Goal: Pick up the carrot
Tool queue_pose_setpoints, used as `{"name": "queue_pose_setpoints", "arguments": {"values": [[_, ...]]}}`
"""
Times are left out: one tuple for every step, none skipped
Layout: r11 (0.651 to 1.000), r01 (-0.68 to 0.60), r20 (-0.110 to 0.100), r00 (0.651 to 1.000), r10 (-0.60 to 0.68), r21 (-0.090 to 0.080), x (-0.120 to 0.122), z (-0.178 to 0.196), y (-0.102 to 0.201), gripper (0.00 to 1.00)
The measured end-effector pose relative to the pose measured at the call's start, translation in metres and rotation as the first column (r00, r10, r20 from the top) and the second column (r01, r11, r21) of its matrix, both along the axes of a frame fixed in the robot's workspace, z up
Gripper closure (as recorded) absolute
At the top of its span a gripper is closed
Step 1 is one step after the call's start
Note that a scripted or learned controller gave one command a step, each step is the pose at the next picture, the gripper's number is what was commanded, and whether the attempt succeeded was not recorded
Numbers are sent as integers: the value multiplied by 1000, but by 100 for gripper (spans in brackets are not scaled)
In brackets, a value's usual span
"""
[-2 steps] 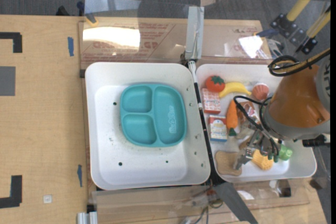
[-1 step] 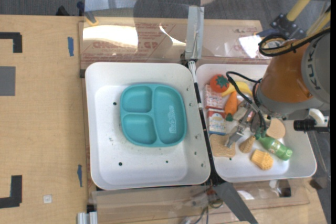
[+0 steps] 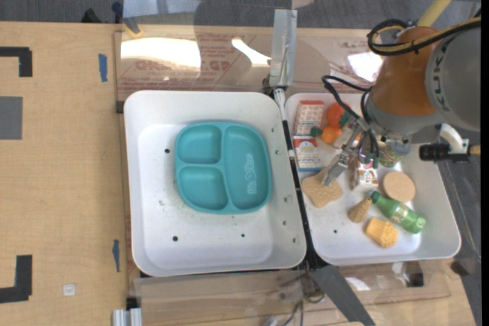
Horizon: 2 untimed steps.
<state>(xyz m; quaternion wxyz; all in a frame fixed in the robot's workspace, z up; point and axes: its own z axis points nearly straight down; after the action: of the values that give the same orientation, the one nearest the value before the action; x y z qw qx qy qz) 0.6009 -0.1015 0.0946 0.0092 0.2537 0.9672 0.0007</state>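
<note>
You had two shallow white bins side by side: the left bin (image 3: 145, 187) held one smooth teal plate (image 3: 224, 166) with three compartments, and the right bin (image 3: 435, 233) was crowded. The carrot (image 3: 333, 117), small, orange and rounded, lay near that bin's far edge, just beside a printed carton (image 3: 309, 119) and close under the grey arm's orange band (image 3: 401, 84). The gripper (image 3: 341, 164) hung over a tan cracker-like slab (image 3: 322, 192); whether its pincer was released or clenched, you could not tell. Nearby sat one green bottle (image 3: 399, 211), one yellow corn cob (image 3: 382, 232) and one round tan disc (image 3: 398, 186).
</note>
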Motion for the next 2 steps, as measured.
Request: {"name": "queue_pose_setpoints", "arguments": {"values": [[981, 193, -58, 980, -192, 4, 50, -5, -30, 0], [942, 337, -34, 941, -336, 14, 55, -4, -73, 0]]}}
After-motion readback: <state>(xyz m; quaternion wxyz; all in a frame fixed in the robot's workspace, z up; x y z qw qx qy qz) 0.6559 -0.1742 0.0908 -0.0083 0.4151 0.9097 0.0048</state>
